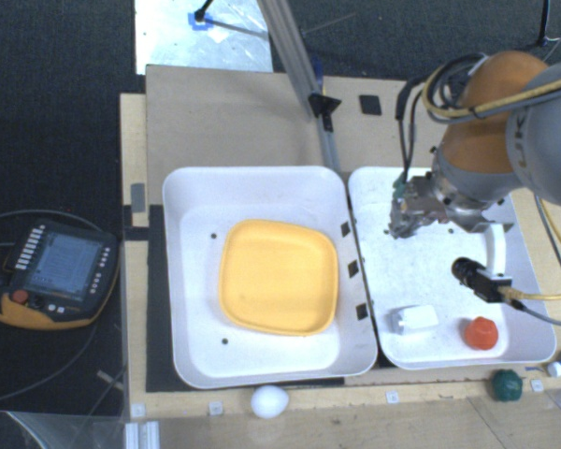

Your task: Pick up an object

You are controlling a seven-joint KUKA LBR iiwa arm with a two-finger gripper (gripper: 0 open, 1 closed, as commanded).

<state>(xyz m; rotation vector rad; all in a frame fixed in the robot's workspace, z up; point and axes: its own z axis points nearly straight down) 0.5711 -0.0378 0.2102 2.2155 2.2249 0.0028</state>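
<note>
A yellow square plate [279, 276] lies in the left bin [192, 204]. In the right bin [430, 279] a small white block [414, 320] rests near the front edge, and a red rounded object [481, 333] sits to its right. My gripper [399, 221] hangs over the upper left part of the right bin, well behind the white block. Nothing shows between its tips, and the wrist body hides most of them.
A white ball [269, 401] and a dark green ball [507, 385] lie on the bench in front of the bins. A teach pendant [54, 272] rests on the floor at the left. A metal pole [294, 54] slants in from the back.
</note>
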